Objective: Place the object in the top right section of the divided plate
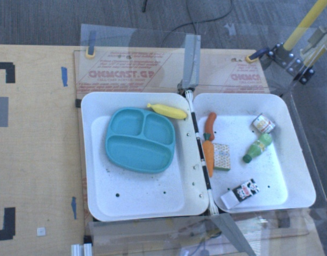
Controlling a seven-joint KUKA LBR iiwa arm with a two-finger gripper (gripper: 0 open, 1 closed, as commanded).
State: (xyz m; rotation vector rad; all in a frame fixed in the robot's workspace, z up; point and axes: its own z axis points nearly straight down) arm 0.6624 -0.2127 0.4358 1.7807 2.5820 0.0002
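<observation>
Teal plastic divided plate (141, 140), left white bin (89, 153).
We log a yellow toy banana (167, 111) just outside the plate's top right rim, touching it; claw state we cannot tell.

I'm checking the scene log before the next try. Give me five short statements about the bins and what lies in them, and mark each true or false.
1. The blue divided plate lies in the left bin. True.
2. The yellow banana rests inside the plate's top right section. False: it lies in the bin just beyond the plate's upper rim.
3. The carrot lies in the right bin, close to the divider between the bins. True.
4. The green bottle stands in the left bin. False: it lies in the right bin.
5. The black-and-white carton sits on the plate. False: it lies near the right bin's lower edge.
</observation>
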